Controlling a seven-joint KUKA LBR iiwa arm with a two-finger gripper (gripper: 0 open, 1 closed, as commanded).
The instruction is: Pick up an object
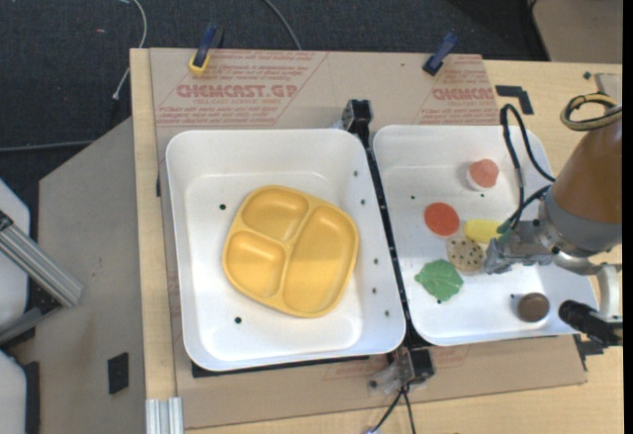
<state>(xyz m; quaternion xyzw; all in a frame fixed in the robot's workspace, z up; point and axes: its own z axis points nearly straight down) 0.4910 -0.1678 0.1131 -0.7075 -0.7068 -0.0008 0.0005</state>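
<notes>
Camera view shows the gripper (492, 257) by a small, light cookie (463, 253) – jaws unclear – grab its edges.

Bright even light, soft shadows, slightly grainy

The bench (297, 86) is a tan board printed with red lettering. Two shallow white bins lie directly on it, touching along a black seam: the left bin (198, 175) and, just beside it on the right, the right bin (415, 165). Beyond the left bin, a blue-and-yellow clamp (206, 46) grips the board's far edge; a blue clamp (440, 53) sits farther right
</notes>
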